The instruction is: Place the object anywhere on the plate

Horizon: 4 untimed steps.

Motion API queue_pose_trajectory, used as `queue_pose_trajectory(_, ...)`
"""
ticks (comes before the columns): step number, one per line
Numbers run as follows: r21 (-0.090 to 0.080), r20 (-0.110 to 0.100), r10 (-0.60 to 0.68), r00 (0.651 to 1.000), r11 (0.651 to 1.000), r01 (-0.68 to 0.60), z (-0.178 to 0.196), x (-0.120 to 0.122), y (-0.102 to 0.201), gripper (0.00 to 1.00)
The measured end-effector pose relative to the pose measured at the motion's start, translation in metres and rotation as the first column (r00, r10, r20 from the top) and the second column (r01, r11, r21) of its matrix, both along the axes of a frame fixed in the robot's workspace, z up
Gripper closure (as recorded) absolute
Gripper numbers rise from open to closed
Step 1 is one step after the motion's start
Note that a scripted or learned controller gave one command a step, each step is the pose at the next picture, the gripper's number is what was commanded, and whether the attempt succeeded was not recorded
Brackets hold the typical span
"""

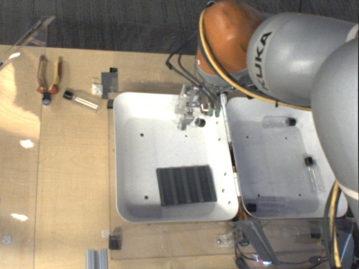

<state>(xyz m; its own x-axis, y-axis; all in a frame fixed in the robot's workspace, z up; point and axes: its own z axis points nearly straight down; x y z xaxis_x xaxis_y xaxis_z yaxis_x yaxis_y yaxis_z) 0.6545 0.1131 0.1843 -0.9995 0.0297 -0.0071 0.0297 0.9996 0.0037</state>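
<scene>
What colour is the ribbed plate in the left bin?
Dark grey, nearly black, the plate shows best in the camera view.

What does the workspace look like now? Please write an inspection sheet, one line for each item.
Surface: pale wooden bench bearing two shallow white bins, left bin, right bin.
Job's things: dark ribbed rectangular plate lying flat in the left bin; clear tubes with black caps in the right bin.
Clutter: red-handled pliers and a clear vial on the bench, left of the bins.
Grippers: metal two-finger gripper above the left bin's far edge; open or shut cannot be told.
Cables: yellow cable and black cables along the wrist.
Surroundings: dark floor beyond the bench.
</scene>
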Motion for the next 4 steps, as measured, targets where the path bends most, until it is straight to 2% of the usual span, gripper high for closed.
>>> queue_pose_trajectory(1, 0.0, -0.002, 0.1, 0.995, 0.995, -0.1, -0.077, -0.019, 0.066, 1.0)
queue_pose_trajectory(2, -0.001, 0.004, 0.297, 0.955, 0.955, -0.297, -0.025, 0.015, 0.106, 1.0)
queue_pose_trajectory(3, -0.005, 0.005, 0.662, 0.749, 0.749, -0.662, 0.066, 0.015, 0.124, 1.0)
queue_pose_trajectory(4, -0.005, 0.017, 0.659, 0.752, 0.752, -0.659, 0.08, 0.016, 0.124, 1.0)
